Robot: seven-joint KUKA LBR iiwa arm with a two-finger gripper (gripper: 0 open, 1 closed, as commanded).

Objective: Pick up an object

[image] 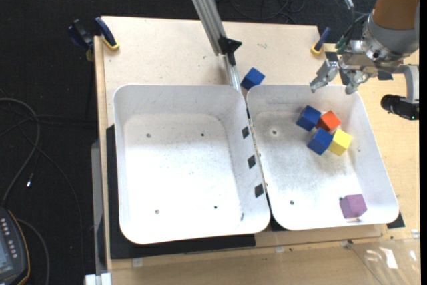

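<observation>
My pincer [337, 77] hangs above the far right corner of the right bin [373, 163], its two fingers spread apart with nothing between them. Below it and a little nearer the camera, four cubes sit bunched on the bin floor: a blue cube [308, 117], an orange cube [329, 121] touching it, a second blue cube [319, 141] and a yellow cube [341, 141]. A purple cube [352, 205] lies well apart at the near right corner. Another blue cube [252, 79] rests on the bench [167, 50] behind the bins. The left bin [133, 117] lies beside.
</observation>
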